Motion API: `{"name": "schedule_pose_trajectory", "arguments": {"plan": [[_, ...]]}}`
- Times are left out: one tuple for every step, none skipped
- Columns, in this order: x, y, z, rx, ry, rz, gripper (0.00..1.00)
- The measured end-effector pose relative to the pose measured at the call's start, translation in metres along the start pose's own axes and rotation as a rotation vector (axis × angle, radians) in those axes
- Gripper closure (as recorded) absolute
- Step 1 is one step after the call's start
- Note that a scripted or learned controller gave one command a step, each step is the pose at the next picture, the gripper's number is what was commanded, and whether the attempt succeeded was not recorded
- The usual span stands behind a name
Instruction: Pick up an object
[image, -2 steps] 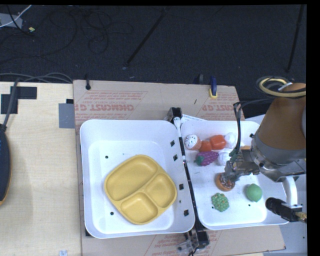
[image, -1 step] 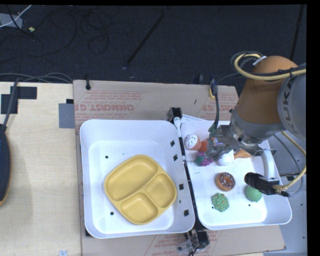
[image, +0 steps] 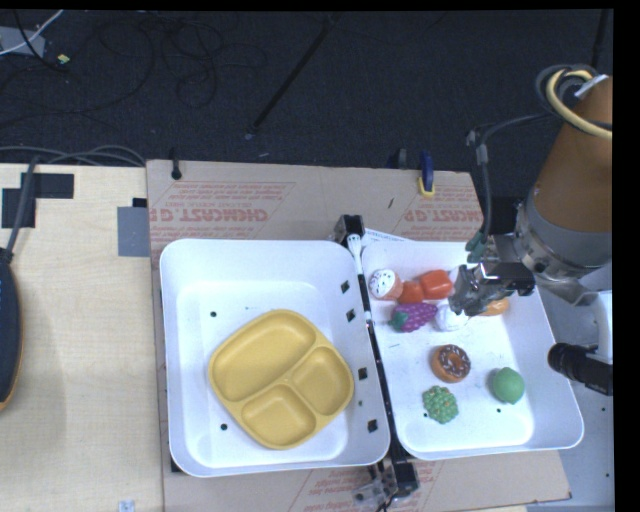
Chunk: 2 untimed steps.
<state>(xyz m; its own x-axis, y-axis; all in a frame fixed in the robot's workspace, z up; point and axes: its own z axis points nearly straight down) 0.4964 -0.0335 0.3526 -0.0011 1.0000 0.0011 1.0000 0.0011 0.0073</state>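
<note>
My gripper (image: 468, 300) hangs low over the back part of the right bin (image: 545, 425), reaching in from the right. Just below it lies a small white object (image: 451, 321), partly hidden by the gripper. To its left are a bunch of purple grapes (image: 412, 317), a red and orange toy (image: 426, 286) and a white round piece (image: 381, 283). An orange item (image: 496, 306) peeks out on the gripper's right side. Nearer the front lie a donut (image: 451, 362), a green ball (image: 507, 385) and a knobbly green piece (image: 439, 404).
The left bin (image: 190, 290) holds a yellow divided plate (image: 281, 376). A black divider with clips (image: 364, 330) runs between the two bins. Both bins rest on a cardboard sheet (image: 280, 200). A black fitting (image: 585, 365) sticks in at the right edge.
</note>
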Motion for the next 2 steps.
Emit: {"name": "schedule_pose_trajectory", "arguments": {"plan": [[0.054, -0.024, 0.168, 0.028, 0.001, 0.0, 1.0], [0.076, -0.02, 0.065, 0.002, 0.001, -0.001, 1.0]]}}
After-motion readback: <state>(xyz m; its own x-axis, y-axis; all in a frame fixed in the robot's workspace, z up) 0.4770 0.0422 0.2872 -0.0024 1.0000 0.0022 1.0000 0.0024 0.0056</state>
